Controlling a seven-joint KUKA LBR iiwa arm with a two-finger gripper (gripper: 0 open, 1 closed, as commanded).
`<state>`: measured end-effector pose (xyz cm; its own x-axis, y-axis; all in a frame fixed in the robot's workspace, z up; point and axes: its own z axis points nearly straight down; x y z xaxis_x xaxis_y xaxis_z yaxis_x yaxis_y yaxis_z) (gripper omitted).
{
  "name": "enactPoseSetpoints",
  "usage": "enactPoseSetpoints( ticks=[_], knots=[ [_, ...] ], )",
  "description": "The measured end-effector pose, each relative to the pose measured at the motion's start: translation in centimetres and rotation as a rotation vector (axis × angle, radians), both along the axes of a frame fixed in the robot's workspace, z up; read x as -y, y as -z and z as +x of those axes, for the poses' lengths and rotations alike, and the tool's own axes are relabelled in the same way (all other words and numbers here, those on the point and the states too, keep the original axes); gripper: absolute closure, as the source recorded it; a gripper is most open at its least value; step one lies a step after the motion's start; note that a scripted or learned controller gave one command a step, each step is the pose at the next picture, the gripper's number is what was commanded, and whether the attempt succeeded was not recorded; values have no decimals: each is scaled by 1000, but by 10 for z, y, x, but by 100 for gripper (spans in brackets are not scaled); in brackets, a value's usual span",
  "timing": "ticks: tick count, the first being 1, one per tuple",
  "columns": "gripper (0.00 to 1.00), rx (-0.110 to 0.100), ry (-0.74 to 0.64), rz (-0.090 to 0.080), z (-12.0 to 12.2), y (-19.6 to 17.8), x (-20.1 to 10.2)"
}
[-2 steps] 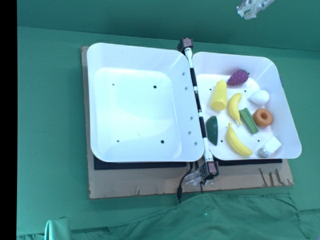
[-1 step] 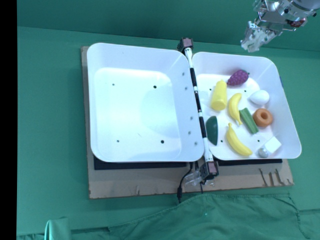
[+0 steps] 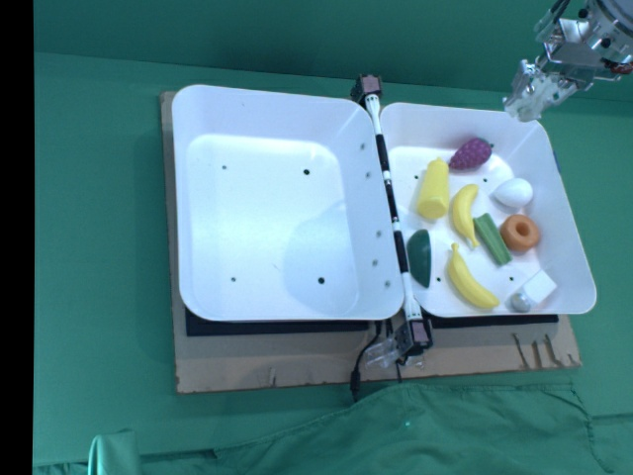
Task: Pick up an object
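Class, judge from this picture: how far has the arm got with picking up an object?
Nothing looks done: the toy foods, such as the purple grape bunch and white egg, lie in the right white bin. The gripper hangs above that bin's far corner. Descending, grasping and lifting remain.

Glossy white plastic bins – matt green cloth, rough brown cardboard beneath.

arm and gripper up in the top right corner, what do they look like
The gripper is pale silvery grey metal, blocky and angular, with light-coloured fingers at its tip. Above it sits a wider silver-grey wrist block with an orange band at its edge. Thin dark cables loop along the wrist. No readable markings.
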<state>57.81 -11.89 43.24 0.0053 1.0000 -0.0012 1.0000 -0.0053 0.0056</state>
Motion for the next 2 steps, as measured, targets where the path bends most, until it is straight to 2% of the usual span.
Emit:
enactPoseSetpoints(
  ticks=[1, 2],
  knots=[
    [100, 1, 0, -4, 85, 77, 45],
    [100, 9, -4, -2, 72, -2, 27]
  ],
)
